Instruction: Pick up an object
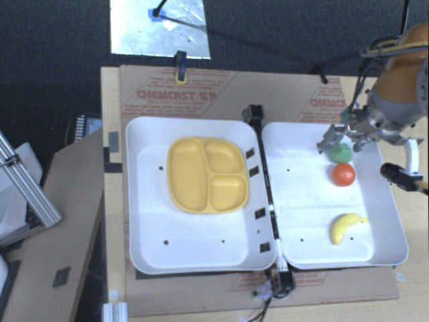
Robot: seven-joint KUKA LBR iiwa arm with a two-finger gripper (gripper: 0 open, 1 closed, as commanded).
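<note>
**A:** Which one are you going for?

**B:** Your likeliest pick is the green ball (341, 153), at the far end of the right bin (315, 247), right under the hand (347, 138). Just nearer sits the red ball (344, 174), close to the green one, perhaps touching; I can't tell. The banana (345, 227) lies well apart, toward the near rim.

**A:** How will the green one handle?

**B:** I'd judge it light and smooth, probably hard plastic, so it may roll or squirt out. Close on it across its widest part, from straight above. The red ball alongside leaves little room on that side.

**A:** Is the hand open?

**B:** It hangs over the green ball's far edge, and I see metal fingers (330, 141) splayed to either side, but you can't trust that: whether they are spread or closed, I cannot tell. Nothing shows gripped between them.

**A:** Anything else hidden?

**B:** The hand covers the green ball's top, and the arm (401, 86) is cut off at the frame's edge. The left bin (144, 247) holds a yellow tray (207, 174).
</note>
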